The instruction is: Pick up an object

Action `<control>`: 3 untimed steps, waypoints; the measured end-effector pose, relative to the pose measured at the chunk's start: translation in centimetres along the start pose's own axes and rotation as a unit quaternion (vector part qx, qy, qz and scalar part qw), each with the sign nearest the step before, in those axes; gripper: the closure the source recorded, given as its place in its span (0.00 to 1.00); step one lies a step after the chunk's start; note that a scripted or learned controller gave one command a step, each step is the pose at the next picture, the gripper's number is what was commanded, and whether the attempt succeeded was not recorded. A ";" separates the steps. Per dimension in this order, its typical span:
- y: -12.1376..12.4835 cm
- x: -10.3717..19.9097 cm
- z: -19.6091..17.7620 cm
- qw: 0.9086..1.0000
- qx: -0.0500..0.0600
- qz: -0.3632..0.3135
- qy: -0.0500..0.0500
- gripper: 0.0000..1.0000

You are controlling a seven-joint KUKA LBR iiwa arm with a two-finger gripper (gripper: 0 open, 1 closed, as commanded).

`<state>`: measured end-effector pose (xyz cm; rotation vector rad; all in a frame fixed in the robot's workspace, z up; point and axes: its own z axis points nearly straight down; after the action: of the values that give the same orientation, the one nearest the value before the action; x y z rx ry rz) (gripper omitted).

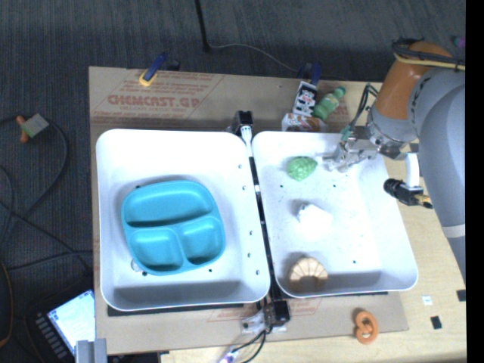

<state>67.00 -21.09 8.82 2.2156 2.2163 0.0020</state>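
green round object (302, 167) lies axis-less just left of the jaws (342, 157).

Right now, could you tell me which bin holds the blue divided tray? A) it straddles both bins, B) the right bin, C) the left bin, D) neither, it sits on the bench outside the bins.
C: the blue divided tray lies flat inside the left bin, while the right bin holds the green object, the white object and the tan shell-shaped object.
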 end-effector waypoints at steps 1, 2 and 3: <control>0.0 7.5 -8.6 1.000 0.001 -0.001 0.002 1.00; -0.1 7.4 -8.5 1.000 0.003 0.000 0.001 0.00; -6.0 10.1 -2.5 1.000 0.005 0.000 0.002 0.00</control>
<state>60.97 -11.00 11.19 2.2237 2.2232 -0.0041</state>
